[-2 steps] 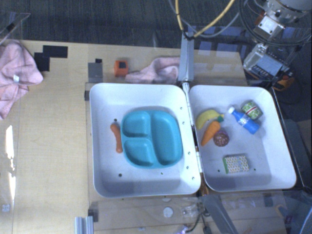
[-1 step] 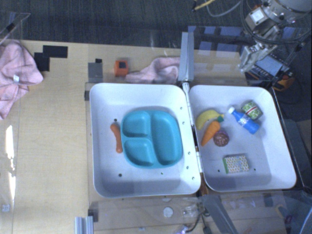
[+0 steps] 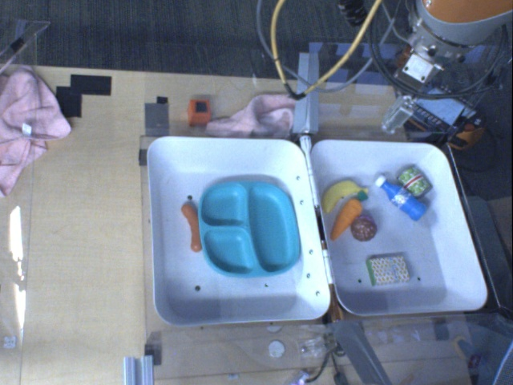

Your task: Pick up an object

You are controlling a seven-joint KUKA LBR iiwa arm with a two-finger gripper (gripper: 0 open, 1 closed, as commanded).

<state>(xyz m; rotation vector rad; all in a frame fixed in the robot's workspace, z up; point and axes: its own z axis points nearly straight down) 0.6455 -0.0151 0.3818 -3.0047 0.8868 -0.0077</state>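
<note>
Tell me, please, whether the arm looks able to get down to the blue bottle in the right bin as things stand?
Probably yes. The blue bottle lies uncovered near the right bin's far corner, below the arm. A small can beside its base could crowd the grasp.

Bright even light, soft shadows inside white bins (image 3: pixel 160 215), glare at left edge, slight blur

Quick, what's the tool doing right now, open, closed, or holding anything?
Tool: above the far edge of the right bin; open or closed cannot be told.
</note>
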